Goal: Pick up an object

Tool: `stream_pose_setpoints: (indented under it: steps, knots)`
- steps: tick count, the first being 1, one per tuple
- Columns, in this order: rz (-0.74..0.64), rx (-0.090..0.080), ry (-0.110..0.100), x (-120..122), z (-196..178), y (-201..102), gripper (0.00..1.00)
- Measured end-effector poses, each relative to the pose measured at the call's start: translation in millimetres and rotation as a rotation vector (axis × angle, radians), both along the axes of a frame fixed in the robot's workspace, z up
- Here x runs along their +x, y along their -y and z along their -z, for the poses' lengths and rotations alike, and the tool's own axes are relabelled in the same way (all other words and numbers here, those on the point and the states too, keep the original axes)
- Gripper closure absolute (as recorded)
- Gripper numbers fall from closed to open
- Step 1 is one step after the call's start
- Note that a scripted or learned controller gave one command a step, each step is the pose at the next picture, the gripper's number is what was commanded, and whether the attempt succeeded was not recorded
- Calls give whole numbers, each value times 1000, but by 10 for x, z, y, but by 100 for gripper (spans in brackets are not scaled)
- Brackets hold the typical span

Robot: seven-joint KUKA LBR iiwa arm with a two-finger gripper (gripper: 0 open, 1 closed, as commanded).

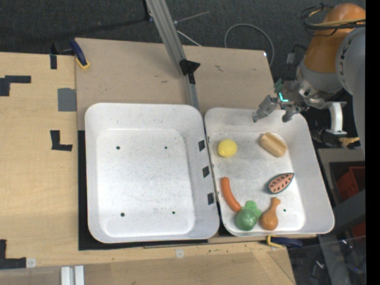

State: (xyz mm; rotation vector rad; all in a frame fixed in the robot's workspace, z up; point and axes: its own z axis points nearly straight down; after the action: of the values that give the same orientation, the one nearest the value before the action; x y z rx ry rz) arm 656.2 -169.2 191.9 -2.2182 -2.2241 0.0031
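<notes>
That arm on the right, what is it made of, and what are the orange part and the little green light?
The arm has a smooth grey shell with a rounded orange band above the wrist. Thin dark cables loop over that band. At its tip sits the gripper, a dark grey metal piece with two slim fingers and a small green-lit spot on its body.

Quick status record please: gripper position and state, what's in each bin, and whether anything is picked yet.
gripper: open, above the far edge of the right white bin, holding nothing
right bin contents: yellow round toy, tan bread roll toy, red-and-grey leaf-shaped toy, orange carrot toy, green broccoli toy, orange drumstick toy
left white bin: no objects seen
picked: not yet
</notes>
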Motion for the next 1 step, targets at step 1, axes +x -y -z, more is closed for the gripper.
stream_pose_setpoints:
  steps: [1]
  knots:
    - [1, 0, -3, -33, 438, 9, 0]
